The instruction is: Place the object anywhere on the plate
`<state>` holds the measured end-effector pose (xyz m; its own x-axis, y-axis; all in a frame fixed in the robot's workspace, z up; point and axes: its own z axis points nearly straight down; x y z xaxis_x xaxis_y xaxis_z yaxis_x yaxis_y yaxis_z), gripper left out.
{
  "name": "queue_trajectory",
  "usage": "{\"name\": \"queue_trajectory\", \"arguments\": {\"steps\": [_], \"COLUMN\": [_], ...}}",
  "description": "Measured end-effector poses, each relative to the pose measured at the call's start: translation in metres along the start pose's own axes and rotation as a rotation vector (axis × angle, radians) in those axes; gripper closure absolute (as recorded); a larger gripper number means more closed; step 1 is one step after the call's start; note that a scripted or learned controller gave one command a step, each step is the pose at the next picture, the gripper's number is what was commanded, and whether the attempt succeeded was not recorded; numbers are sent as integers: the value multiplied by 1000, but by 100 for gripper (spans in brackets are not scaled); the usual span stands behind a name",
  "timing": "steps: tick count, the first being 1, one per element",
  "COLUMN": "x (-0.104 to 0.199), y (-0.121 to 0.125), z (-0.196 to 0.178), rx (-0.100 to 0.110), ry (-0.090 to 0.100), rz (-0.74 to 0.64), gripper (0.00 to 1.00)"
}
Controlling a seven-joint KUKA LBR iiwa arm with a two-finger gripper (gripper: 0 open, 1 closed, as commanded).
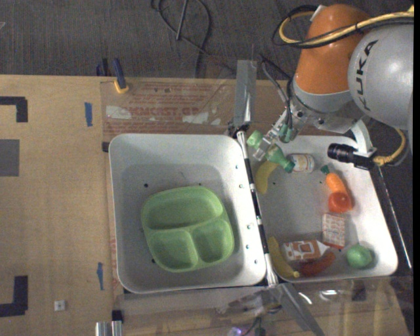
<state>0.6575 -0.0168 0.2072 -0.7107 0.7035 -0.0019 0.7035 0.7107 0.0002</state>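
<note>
Pale wooden bench (52,197), strips of blue tape (88,113) and black corner marks along the left side; beyond the far edge, dark floor with loose cables (184,20). Two shallow white bins side by side on the bench. In the left bin (125,157), a green divided plate (187,228), lying flat near the middle. In the right bin (295,207), a scatter of toy food: banana (264,176) against the left wall, carrot (336,184), small carton (305,249), round green fruit (359,256). Gripper (275,136) low over the far left corner of the right bin; grip wide or narrow, cannot tell. Just beneath and beside it, a small bottle (300,162) with a green cap, lying on its side. Plate well apart from the gripper, across the wall between the bins.
</note>
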Motion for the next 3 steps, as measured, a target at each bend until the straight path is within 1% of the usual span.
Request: {"name": "queue_trajectory", "arguments": {"steps": [1,2,3], "x": [55,133,107], "y": [-7,-47,-127], "z": [-10,-11,-15], "rx": [-2,-2,0], "ry": [0,1,1], "rz": [-96,-151,-158], "gripper": [100,100,100]}}
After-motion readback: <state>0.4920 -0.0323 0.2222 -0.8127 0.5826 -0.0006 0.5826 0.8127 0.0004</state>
